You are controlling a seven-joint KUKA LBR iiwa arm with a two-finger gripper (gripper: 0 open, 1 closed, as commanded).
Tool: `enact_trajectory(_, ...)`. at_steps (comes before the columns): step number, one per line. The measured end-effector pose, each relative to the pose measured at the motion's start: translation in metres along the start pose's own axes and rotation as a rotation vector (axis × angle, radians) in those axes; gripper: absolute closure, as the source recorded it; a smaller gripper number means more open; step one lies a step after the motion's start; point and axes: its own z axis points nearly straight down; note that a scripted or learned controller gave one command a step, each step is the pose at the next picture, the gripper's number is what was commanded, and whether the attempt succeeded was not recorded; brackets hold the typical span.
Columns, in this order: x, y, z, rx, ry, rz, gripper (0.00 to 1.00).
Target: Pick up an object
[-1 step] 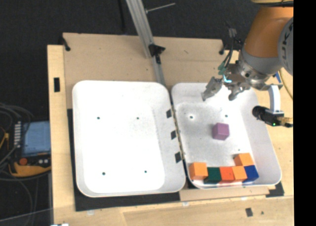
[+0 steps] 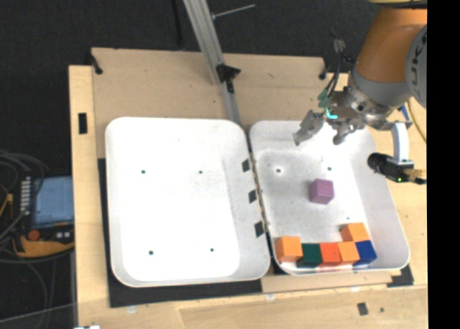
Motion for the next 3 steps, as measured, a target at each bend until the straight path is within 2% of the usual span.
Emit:
enact_trajectory(1,-0.005,-0.006,0.044,0.005,-0.003,0.005,0.0)
enact_trajectory(2,-0.015,-0.002,0.093,0.005,-0.003,0.006,0.0)
enact_trajectory(3,-0.01,-0.011,0.145,0.006,-0.003,0.006,0.0)
